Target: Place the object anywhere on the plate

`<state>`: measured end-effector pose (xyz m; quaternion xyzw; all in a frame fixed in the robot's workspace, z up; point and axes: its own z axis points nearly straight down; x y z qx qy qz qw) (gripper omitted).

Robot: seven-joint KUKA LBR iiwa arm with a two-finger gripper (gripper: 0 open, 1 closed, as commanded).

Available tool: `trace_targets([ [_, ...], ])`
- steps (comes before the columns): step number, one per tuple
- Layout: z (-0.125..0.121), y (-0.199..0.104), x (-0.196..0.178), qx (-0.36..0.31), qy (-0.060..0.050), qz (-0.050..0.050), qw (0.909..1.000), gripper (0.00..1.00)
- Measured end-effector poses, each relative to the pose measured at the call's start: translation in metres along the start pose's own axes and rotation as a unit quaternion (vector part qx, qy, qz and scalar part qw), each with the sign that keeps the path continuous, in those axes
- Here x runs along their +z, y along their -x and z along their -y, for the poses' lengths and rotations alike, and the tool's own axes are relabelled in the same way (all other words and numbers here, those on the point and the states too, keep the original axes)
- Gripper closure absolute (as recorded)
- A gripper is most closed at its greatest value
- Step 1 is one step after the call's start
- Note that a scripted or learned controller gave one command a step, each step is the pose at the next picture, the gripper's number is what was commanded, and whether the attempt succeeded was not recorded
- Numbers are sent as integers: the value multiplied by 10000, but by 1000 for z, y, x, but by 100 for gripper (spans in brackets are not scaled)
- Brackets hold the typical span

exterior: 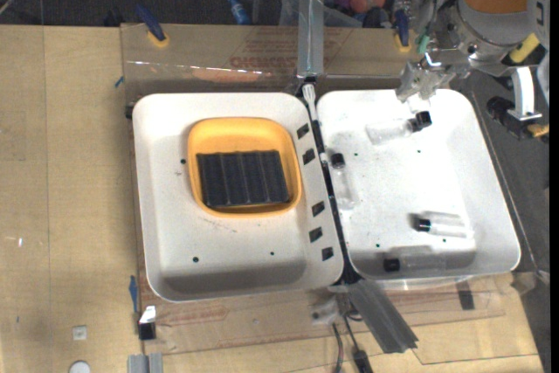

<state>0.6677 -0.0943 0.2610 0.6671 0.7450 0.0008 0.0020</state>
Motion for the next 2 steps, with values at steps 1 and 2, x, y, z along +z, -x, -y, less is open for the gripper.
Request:
trace_targets([
  [1, 1, 10, -27, -424, 1, 2, 9991, 100],
  [2, 1, 1, -18, -833, -21, -13, 9965, 100],
])
